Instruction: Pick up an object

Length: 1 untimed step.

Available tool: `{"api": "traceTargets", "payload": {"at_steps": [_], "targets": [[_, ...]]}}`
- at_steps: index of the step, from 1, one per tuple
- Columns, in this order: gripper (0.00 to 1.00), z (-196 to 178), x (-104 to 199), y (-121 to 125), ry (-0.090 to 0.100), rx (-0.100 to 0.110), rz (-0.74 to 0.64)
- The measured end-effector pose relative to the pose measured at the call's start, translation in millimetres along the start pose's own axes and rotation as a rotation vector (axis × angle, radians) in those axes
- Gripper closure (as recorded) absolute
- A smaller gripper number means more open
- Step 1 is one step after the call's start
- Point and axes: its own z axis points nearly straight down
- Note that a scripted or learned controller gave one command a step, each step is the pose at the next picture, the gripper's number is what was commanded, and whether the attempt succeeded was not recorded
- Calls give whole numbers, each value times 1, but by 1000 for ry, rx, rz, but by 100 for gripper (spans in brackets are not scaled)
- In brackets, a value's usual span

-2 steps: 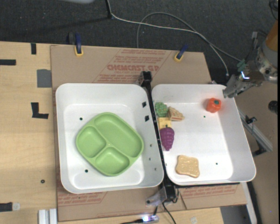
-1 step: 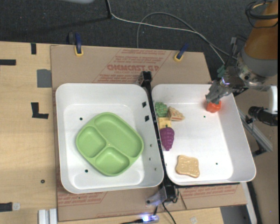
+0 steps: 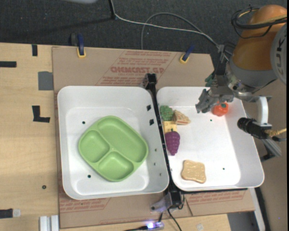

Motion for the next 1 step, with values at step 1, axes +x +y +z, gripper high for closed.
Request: {"api": "traceTargets", "payload": {"at_steps": [1], "targets": [[100,1,60,-9,1,0,-2]]}}
